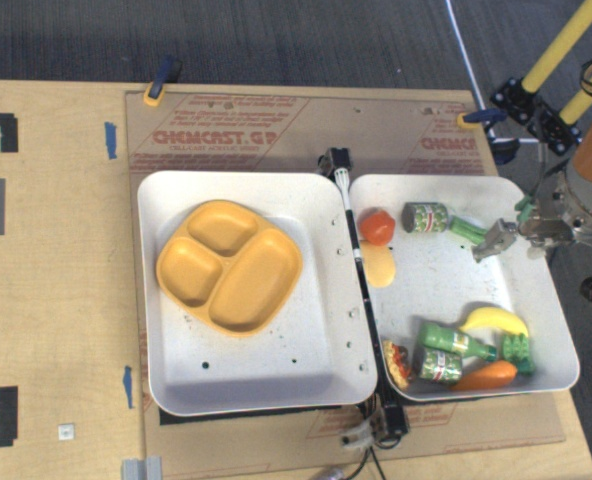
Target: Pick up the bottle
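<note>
Cardboard (276, 133) underlies both bins. Your gripper (498, 238) sits at three o'clock in the right bin (561, 343), beside the bottle (441, 220). Its fingers perhaps touch the neck; whether they grip, you cannot tell.

Two bins sit side by side on the bench (56, 298). The left bin (176, 368) holds a divided plate (230, 265). In the right bin (551, 308), a tomato (377, 227) lies at the back left, a bottle (438, 219) just right of it, and the claw (504, 240) by the bottle's right end. At the front lie a second bottle (457, 343), a banana (494, 320) and a carrot (487, 375)
</note>
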Controlling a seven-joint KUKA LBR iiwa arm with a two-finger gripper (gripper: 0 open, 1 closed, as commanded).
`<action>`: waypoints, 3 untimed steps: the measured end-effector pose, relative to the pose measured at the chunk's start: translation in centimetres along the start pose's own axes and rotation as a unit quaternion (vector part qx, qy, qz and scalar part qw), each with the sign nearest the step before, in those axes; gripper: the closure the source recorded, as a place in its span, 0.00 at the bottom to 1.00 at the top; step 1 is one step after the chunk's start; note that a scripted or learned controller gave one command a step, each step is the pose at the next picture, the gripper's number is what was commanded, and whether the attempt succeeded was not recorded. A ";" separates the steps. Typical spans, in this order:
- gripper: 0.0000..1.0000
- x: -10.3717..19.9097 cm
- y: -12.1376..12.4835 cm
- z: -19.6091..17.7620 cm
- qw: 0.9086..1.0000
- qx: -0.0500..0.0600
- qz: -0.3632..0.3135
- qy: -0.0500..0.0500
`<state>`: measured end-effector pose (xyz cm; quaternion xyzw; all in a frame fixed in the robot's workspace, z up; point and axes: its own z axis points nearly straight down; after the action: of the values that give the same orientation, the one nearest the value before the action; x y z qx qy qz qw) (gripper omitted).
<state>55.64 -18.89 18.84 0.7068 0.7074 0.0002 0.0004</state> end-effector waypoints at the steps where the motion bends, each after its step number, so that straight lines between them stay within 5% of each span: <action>1: 0.00 5.6 -4.6 5.6 0.999 0.001 0.032 0.001; 2: 0.00 7.7 -7.7 8.6 1.000 0.001 -0.018 0.001; 3: 0.00 2.7 -7.7 0.6 0.996 0.000 0.085 0.000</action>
<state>47.97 -16.22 18.19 0.7644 0.6447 0.0002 0.0007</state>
